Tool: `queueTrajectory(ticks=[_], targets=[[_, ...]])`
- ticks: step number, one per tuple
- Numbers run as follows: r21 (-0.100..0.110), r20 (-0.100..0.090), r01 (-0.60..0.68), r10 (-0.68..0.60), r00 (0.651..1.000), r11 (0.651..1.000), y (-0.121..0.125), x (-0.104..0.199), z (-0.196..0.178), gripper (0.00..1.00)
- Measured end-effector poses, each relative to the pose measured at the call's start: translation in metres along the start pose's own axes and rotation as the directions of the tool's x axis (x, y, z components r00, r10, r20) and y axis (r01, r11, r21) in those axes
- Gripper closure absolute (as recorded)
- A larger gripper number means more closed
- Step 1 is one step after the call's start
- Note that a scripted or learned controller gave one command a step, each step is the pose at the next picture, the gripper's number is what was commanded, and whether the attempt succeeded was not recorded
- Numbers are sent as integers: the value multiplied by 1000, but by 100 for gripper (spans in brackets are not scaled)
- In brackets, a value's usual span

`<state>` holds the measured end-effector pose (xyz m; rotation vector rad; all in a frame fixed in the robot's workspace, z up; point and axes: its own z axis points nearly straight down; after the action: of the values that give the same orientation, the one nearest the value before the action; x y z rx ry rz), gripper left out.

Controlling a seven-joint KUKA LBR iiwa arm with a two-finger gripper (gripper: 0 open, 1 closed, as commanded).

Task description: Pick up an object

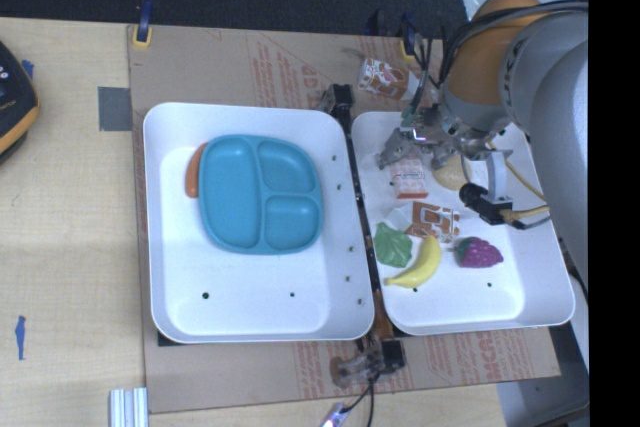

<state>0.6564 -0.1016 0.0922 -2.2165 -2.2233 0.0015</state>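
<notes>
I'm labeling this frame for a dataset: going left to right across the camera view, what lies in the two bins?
Orange item tucked at the plate's edge → blue divided plate → green leafy toy → banana → purple grapes.

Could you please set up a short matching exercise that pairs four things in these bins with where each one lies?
Things:
1. tray
2. banana
3. grapes
4. hot dog

Places:
A. right bin, just right of the banana
B. tucked under the tray's left edge
C. middle of the left bin
D. right bin, beside the green leaf

Pairs: 1-C, 2-D, 3-A, 4-B
</notes>
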Motion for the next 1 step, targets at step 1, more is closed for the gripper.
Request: queueTrajectory(ticks=[1], targets=[[3,1,3,-3,1000,1000,-111,10,1,0]])
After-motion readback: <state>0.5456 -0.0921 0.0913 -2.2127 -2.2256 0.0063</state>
